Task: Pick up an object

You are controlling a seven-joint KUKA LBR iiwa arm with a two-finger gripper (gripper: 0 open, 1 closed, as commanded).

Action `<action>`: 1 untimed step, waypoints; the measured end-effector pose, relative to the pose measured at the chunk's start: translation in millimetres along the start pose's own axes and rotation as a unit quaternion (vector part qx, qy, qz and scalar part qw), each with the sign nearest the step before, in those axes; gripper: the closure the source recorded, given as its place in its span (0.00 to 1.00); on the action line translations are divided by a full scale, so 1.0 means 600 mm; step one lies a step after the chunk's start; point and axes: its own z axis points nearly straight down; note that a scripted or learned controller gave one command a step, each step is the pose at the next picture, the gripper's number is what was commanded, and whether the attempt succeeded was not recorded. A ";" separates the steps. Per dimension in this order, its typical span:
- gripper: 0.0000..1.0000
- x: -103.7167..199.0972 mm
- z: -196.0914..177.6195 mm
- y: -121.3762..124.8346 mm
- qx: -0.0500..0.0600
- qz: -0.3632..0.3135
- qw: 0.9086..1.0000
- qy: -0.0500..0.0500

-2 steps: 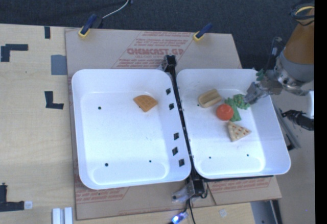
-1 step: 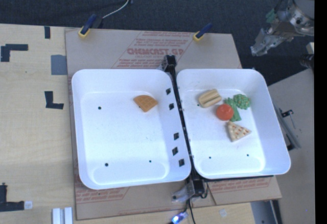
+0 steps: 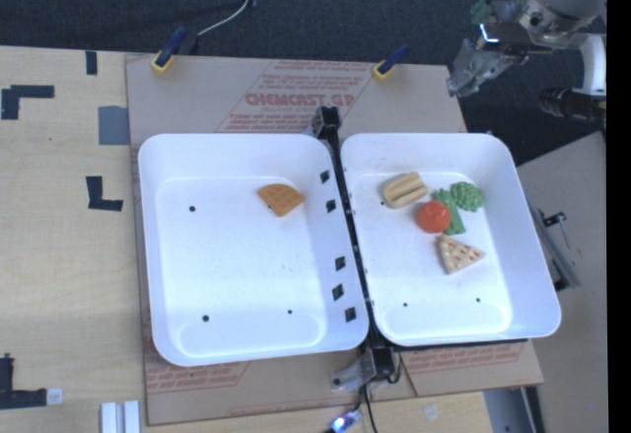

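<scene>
Approach step: grey metal claw (image 3: pixel 471 76) raised beyond right shallow white bin (image 3: pixel 527 253), grip state indeterminable; next, descent over round red toy tomato (image 3: pixel 432 216)

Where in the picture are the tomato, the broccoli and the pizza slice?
tomato (image 3: pixel 432 216): camera view, middle of its red top.
broccoli (image 3: pixel 463 195): camera view, on the green florets.
pizza slice (image 3: pixel 456 252): camera view, middle of the wedge.

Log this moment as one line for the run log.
claw: raised beyond right bin, holding nothing | right bin: bread roll, tomato, broccoli, sandwich wedge | left bin: orange wedge | pick: not started
</scene>
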 end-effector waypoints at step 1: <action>1.00 0.154 -0.234 0.001 -0.007 -0.002 1.000 0.000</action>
